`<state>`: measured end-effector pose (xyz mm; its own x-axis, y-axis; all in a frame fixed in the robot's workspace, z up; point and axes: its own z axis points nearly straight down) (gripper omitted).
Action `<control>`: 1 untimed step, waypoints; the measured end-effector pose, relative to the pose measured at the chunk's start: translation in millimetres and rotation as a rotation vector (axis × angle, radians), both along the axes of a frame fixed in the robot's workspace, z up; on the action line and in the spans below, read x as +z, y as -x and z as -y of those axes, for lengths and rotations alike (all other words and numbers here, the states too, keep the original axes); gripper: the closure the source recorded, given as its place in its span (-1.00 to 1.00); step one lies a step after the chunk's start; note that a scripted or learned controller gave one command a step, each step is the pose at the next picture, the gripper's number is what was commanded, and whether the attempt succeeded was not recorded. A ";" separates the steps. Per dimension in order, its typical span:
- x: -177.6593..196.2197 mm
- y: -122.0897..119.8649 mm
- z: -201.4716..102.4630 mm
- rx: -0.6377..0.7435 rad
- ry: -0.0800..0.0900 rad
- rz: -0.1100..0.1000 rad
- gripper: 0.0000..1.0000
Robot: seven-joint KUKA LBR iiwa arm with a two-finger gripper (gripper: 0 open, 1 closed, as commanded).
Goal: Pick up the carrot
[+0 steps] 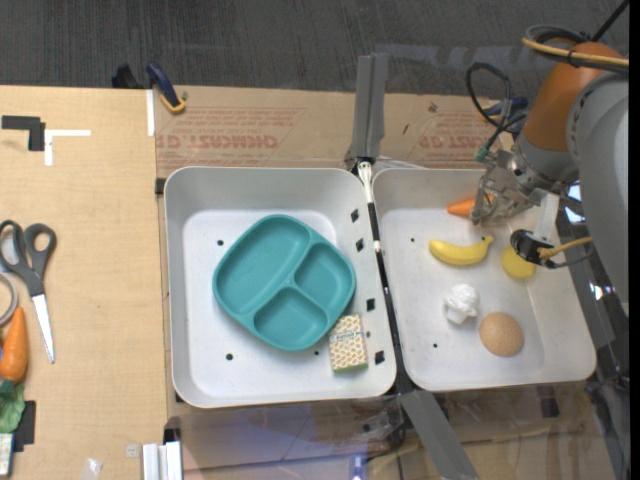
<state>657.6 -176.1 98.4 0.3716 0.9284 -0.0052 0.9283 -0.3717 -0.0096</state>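
Note:
The carrot (460, 207) shows as a small orange tip at the far side of the right bin (420, 368); the rest of it is hidden under the gripper. My gripper (488, 211) hangs down at the carrot's right end, just above the bin floor. Its fingers are dark and small against the wiring around them.
In the right bin lie a banana (461, 252), a yellow lemon-like fruit (517, 263), a white crumpled lump (461, 303) and a brown egg (501, 334). The left bin (190, 368) holds a teal divided plate (285, 282) and a small patterned box (348, 345). Scissors (30, 278) lie on the bench at left.

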 end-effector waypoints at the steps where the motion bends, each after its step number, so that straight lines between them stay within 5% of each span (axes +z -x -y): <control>1: 254.7 -2.0 37.6 -0.020 0.001 0.007 1.00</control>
